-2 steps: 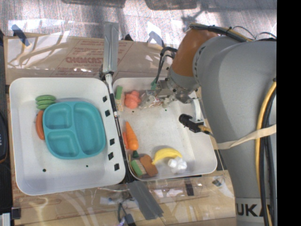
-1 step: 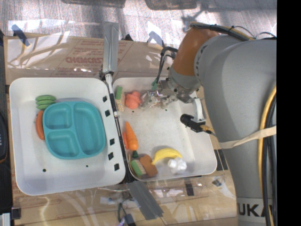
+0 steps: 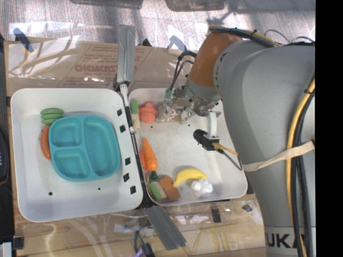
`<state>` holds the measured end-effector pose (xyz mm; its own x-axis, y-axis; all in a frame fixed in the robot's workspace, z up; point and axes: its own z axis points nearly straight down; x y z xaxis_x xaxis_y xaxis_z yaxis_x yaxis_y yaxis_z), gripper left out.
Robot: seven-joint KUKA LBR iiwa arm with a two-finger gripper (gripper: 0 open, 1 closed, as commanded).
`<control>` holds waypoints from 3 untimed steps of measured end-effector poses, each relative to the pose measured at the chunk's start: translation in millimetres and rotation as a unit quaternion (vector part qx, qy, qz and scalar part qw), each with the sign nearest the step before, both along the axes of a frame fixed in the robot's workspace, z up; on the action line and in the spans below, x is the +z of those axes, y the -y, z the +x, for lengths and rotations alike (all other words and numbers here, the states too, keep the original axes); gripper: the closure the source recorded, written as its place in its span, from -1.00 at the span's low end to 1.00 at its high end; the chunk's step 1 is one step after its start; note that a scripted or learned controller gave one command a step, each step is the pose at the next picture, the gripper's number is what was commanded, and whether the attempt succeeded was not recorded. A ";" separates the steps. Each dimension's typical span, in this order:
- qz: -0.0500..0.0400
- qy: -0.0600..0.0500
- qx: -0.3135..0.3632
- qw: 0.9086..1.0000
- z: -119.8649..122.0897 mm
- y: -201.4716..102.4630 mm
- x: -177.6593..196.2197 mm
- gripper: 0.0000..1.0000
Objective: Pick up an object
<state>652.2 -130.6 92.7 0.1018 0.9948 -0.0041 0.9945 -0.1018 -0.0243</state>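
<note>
In the right bin (image 3: 225, 167), at its far edge, the gripper (image 3: 172, 111) sits low over the floor, with the grey arm (image 3: 257, 100) and its orange band (image 3: 211, 58) reaching in from the right. The gripper's state cannot be told from this view: the wrist housing and cabling cover the working end. Just left of the gripper, an orange-pink toy (image 3: 148, 112) lies in the far-left corner of the right bin, with a small green piece (image 3: 134, 107) beside it against the dividing wall. Whether the gripper touches the orange-pink toy cannot be told. A carrot (image 3: 148, 154) lies along the left wall of the right bin, pointing lengthwise. At the near edge of the same bin lie a green piece (image 3: 155, 189), a brown piece (image 3: 169, 188), a banana (image 3: 190, 175) and a white object (image 3: 202, 187), grouped close together. A black part (image 3: 203, 138) of the arm's fittings hangs over the middle of the right bin. In the left bin (image 3: 32, 197), a teal tray (image 3: 83, 146) with three compartments lies flat near the centre. A green pod (image 3: 52, 114) rests at the tray's far-left corner, and an orange item (image 3: 45, 142) lies along the tray's left side, partly hidden beneath it. Both bins stand on brown cardboard (image 3: 80, 63).
</note>
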 end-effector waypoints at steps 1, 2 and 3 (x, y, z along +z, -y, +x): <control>0.002 0.011 0.090 0.996 -15.6 -14.9 76.0 1.00; 0.002 0.011 0.090 0.996 -15.9 -15.2 75.1 -1.00; -0.001 0.024 0.101 0.995 -18.3 11.4 21.3 -1.00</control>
